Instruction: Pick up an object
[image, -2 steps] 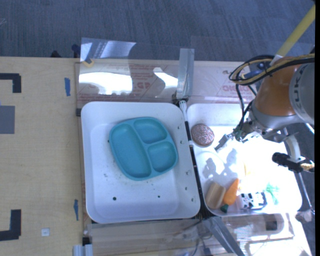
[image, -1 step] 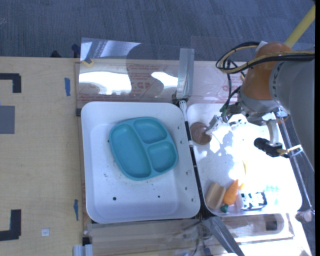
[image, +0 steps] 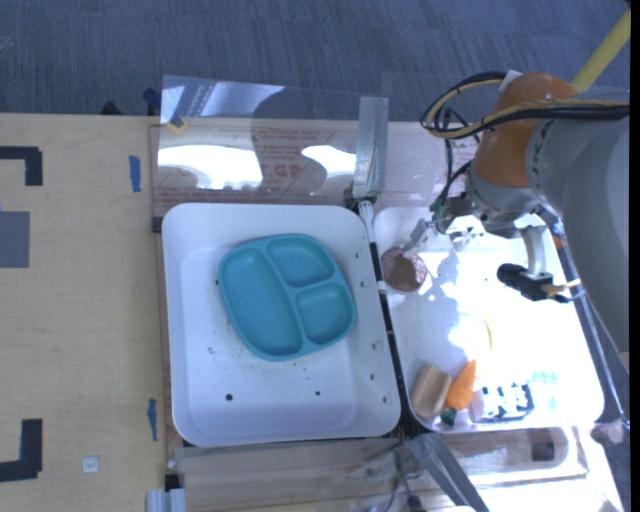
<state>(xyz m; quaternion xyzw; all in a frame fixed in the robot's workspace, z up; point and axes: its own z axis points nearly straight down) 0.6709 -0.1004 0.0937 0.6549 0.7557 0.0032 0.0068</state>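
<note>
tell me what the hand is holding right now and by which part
Cannot be told. The hand sits low over the right bin, near a brown object, but glare washes out that area and no object shows in its grip.

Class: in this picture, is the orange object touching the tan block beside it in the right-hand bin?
Cannot tell. In the camera view the orange object sits tight against the tan block, with no clear gap, but glare there keeps the contact from showing plainly.
</note>
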